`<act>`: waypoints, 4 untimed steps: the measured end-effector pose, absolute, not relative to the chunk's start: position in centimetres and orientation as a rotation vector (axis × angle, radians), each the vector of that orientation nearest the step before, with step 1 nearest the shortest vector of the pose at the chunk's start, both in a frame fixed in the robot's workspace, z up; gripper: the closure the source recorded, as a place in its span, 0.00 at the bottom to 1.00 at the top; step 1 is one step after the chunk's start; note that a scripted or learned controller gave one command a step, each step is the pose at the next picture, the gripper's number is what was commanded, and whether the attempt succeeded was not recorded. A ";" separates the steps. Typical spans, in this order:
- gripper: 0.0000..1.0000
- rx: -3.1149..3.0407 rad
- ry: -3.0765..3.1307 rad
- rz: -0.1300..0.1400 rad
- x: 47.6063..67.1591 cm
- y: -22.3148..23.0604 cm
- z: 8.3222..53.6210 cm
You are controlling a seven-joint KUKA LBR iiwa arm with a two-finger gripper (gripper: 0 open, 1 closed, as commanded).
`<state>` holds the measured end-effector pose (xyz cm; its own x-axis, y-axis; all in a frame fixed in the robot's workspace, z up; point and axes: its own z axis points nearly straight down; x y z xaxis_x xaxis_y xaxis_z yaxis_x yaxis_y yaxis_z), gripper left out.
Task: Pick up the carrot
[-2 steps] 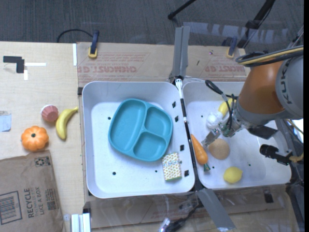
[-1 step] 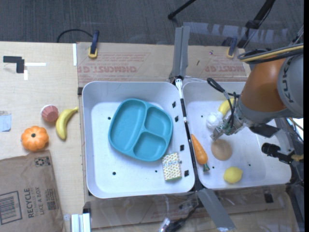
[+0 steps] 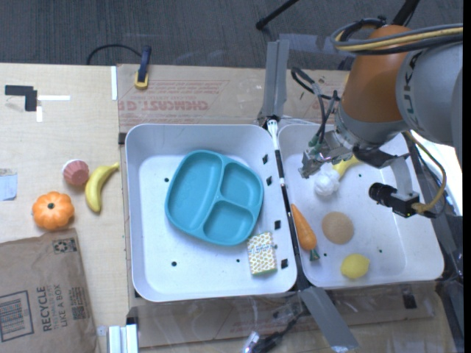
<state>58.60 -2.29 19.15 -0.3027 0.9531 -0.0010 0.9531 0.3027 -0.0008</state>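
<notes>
- Nearest the camera in the right bin (image 3: pixel 412 267) lie a yellow lemon (image 3: pixel 355 266) and a tan ball (image 3: pixel 338 227); the carrot (image 3: pixel 303 229) lies against the left wall, tip toward the camera.
- To grasp well, I judge I should move toward that wall, turn across the carrot's length and descend at mid-body.
- My tool (image 3: pixel 315 160) hovers over a white ball (image 3: pixel 326 184), well apart from the carrot; whether its fingers are apart I cannot tell.

You've got an orange carrot (image 3: pixel 303 229), blue plate (image 3: pixel 214 197), yellow lemon (image 3: pixel 355 266), white bins (image 3: pixel 140 219), orange pumpkin (image 3: pixel 53 211), yellow banana (image 3: pixel 98 186).
</notes>
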 end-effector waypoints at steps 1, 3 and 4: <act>1.00 1.626 2.689 -0.002 56.1 -7.3 19.1; 1.00 1.099 2.943 0.000 55.0 0.7 19.1; 1.00 0.951 2.994 -0.001 54.1 -8.1 19.1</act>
<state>54.08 -8.09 19.11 -0.8168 0.5769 -0.0007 0.5769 0.8168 -0.0007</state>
